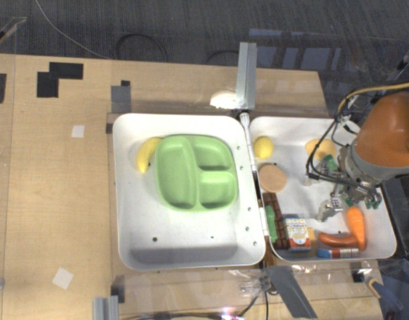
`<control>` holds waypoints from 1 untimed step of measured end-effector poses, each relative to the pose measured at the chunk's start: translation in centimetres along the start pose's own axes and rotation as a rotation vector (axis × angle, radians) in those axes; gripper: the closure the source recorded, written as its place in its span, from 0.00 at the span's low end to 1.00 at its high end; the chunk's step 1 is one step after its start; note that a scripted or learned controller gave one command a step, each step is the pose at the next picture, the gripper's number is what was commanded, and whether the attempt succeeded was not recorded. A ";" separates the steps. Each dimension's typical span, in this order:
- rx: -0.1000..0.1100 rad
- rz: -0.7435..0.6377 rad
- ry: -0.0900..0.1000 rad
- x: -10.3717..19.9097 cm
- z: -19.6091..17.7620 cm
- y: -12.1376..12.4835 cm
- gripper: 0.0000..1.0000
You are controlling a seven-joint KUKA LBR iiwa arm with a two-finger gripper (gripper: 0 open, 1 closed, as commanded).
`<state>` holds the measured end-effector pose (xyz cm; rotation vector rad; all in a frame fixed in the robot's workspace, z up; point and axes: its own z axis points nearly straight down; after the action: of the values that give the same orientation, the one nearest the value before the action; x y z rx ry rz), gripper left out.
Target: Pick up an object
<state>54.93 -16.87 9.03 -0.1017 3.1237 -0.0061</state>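
Observation:
The right bin point(291, 142) holds several small items: a yellow lemon point(263, 147), a round tan disc point(272, 177), a dark chocolate bar point(274, 222), a small carton point(297, 233), a red sausage point(337, 240) and an orange carrot point(355, 227). A yellow item point(316, 148) lies partly hidden behind the arm's cables. My gripper point(336, 205) hangs low over the right side of this bin, just above and left of the carrot's top end. The wrist hides much of it, and I see nothing held in it.
The left bin point(127, 199) holds a green divided plate point(194, 172) with a yellow banana point(146, 154) along its left edge. A metal post point(246, 75) stands behind the wall between the bins. Black and yellow cables point(324, 153) loop off the wrist.

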 end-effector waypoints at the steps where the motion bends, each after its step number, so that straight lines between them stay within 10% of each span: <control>1: -0.005 -0.090 0.000 -6.7 0.2 6.4 0.00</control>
<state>61.16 -10.03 8.96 -0.2424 3.1158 0.0010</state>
